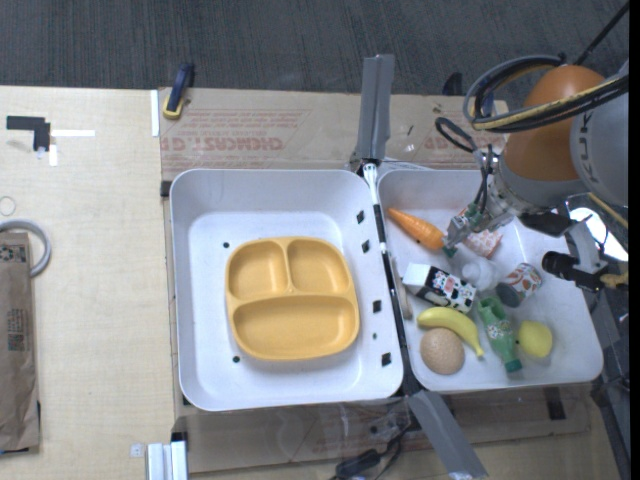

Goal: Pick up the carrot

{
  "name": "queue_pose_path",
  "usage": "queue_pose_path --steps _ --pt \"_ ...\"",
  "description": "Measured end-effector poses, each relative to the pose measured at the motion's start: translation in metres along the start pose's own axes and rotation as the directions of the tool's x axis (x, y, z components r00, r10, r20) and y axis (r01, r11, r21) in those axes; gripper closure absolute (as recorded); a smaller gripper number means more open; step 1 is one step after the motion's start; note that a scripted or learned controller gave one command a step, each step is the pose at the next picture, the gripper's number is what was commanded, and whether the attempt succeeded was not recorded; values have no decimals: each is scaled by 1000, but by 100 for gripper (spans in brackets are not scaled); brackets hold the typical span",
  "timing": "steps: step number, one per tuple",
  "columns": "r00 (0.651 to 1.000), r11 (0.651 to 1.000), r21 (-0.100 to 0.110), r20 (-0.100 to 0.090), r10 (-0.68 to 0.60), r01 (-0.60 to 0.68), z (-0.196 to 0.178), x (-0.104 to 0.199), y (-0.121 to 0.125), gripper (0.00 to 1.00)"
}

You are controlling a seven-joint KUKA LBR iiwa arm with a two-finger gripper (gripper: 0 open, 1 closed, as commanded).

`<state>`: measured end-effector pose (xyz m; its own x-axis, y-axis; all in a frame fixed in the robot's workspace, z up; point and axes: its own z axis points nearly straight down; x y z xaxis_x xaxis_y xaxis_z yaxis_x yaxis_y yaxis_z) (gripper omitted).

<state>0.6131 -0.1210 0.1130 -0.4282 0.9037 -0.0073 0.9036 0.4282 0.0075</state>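
View from above the bench. The carrot [417,228] lies in the right bin [585,368], toward its upper-left corner, leaf end at ten o'clock, tip at four o'clock. It looks like a light, stiff, smooth toy, likely to slip; the thick middle, taken across its width, seems the best hold. The gripper [462,238] hangs just beside the tip, at three o'clock from the carrot; whether it is spread or closed cannot be told, and nothing is seen in it. A black-and-white carton [445,288] lies near at six o'clock, the banana [450,323] and egg [441,351] farther down. The bin's left wall crowds the carrot's upper end. The yellow divided plate [292,298] sits in the left bin [195,288].
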Motion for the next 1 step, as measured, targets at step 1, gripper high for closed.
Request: queue_pose_path --steps 1 --pt "1000 1000 1 0 0 0 0 0 0 0"
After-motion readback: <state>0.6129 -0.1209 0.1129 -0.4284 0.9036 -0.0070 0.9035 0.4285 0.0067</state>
